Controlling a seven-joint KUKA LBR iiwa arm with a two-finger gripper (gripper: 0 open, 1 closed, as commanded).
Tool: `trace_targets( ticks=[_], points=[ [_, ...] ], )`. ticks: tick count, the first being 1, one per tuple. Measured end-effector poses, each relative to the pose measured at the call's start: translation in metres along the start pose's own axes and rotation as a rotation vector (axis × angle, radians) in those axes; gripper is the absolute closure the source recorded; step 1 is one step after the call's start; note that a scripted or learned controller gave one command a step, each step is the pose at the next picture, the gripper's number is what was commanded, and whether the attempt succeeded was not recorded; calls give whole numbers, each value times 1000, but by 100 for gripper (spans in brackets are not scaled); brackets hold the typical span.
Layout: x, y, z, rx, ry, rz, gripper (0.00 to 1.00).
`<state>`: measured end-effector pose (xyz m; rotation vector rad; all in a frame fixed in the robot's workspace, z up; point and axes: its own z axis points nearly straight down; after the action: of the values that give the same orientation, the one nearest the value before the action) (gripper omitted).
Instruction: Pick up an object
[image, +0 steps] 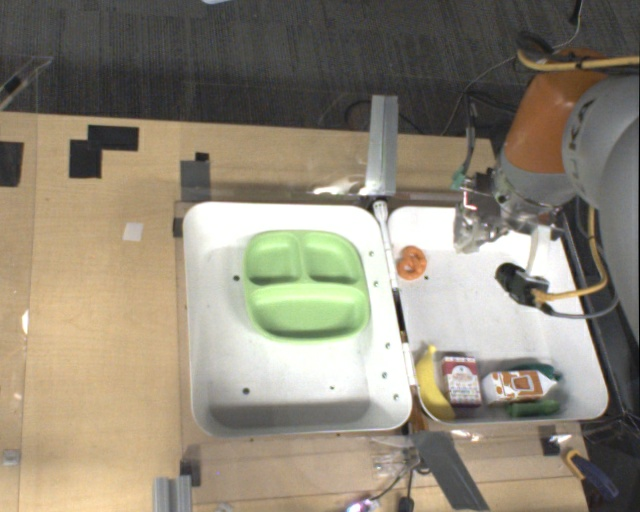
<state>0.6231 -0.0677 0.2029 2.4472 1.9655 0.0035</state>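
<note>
Nearest the bottom of the frame, along the lower edge of the right bin (590, 395), a small row of things lies together: a yellow banana (430, 385) curving up against the bin's lower left corner, a red and white box (460, 382) just beside it, then an orange and white carton (515, 384) with something green (530, 407) tucked under its lower side. They sit close, the banana touching the box.

The left bin (200, 330) holds a green tray (303, 283) with three compartments, two small ones at the top and one wide one below, lying flat near the middle.

Farther up, in the upper left part of the right bin, a small orange ball (411, 262) rests alone near the divider between the bins, well apart from the row below.

The arm (575, 110) comes in from the upper right of the frame, orange band high, grey wrist bent down over the bin's upper edge. The gripper (472, 232) hangs to the right of the ball, not touching it. Whether it is closed or spread, I cannot tell from here.
</note>
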Motion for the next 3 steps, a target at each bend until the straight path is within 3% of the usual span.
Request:
trace_targets(
  ticks=[1, 2, 3],
  points=[
    [-12, -60, 1, 0, 0, 91, 100],
    [16, -57, -8, 1, 1, 47, 100],
    [16, 14, 18, 0, -1, 17, 100]
  ],
)
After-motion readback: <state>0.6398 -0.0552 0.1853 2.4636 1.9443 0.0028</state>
